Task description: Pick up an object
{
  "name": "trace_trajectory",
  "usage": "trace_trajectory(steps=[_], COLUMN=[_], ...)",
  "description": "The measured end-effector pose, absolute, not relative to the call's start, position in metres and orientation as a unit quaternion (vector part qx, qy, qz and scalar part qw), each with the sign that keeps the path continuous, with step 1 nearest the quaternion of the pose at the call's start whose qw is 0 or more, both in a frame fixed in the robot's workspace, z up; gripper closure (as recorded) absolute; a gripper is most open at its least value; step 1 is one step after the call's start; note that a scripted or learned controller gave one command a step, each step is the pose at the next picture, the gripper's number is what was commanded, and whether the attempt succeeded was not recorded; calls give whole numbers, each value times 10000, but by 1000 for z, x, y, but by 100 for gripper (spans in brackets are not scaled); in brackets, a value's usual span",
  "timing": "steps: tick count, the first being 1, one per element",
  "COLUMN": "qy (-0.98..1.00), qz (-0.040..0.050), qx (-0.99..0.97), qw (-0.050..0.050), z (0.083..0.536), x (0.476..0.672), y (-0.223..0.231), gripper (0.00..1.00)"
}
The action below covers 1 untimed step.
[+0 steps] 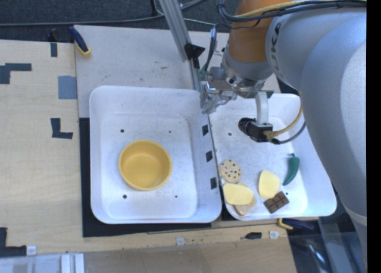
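My gripper (207,100) hangs over the divide between the two bins, at the far left corner of the right bin (315,206); nothing is visibly held in it. Several small items lie at the near end of the right bin: a speckled cookie (230,171), a yellow slice (238,194) lying on a tan piece (241,210), a second yellow slice (268,184), a brown chocolate block (276,202) and a green chili pepper (292,169). A yellow bowl (145,165) stands upright in the left bin (107,111).
The big grey arm with its orange band (262,22) covers the far and right side of the right bin. A slanted metal post (175,22) rises behind the bins. A yellow-blue clamp (80,41) lies at the bench's far left.
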<state>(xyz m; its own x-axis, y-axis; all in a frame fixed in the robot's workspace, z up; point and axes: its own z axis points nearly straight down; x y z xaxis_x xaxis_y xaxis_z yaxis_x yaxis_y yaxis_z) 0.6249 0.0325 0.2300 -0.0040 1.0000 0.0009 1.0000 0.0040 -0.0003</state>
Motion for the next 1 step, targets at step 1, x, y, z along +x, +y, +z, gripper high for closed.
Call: trace_trajectory(steps=[1], qy=[-7087], qz=[-4], qx=[-7055], qw=[3], z=[239], x=[637], y=[81], gripper=[100])
